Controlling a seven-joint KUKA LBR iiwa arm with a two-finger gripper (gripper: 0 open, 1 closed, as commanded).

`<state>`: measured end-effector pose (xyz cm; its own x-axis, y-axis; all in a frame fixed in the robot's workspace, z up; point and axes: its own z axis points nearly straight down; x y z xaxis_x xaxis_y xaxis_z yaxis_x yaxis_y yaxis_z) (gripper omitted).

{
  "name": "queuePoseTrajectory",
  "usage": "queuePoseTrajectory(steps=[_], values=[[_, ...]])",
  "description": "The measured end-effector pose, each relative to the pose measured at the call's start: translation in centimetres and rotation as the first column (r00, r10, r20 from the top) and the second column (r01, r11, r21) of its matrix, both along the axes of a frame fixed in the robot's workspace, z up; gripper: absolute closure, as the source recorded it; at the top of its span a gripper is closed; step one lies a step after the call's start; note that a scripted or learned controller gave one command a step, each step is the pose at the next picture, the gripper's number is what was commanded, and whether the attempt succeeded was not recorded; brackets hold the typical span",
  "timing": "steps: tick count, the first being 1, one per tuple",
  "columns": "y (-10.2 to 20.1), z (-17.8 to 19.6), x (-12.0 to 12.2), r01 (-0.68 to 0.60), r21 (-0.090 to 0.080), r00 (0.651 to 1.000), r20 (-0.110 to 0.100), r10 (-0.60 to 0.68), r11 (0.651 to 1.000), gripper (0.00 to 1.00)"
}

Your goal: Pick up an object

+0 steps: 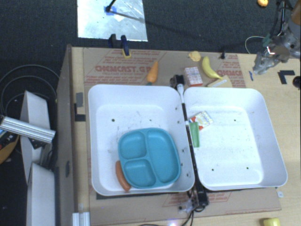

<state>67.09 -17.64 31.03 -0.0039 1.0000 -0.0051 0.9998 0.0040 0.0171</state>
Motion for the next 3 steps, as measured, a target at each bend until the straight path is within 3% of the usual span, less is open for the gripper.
queuePoseTrajectory(steps=[1, 3], values=[[0.7, 3.0, -1.4, -0.001, 0.004, 1.0, -0.01, 0.001, 1.0, 1.0], [-3.1, 6.3, -2.7, 0.004, 0.003, 1.0, -0.011, -0.004, 1.0, 1.0]])
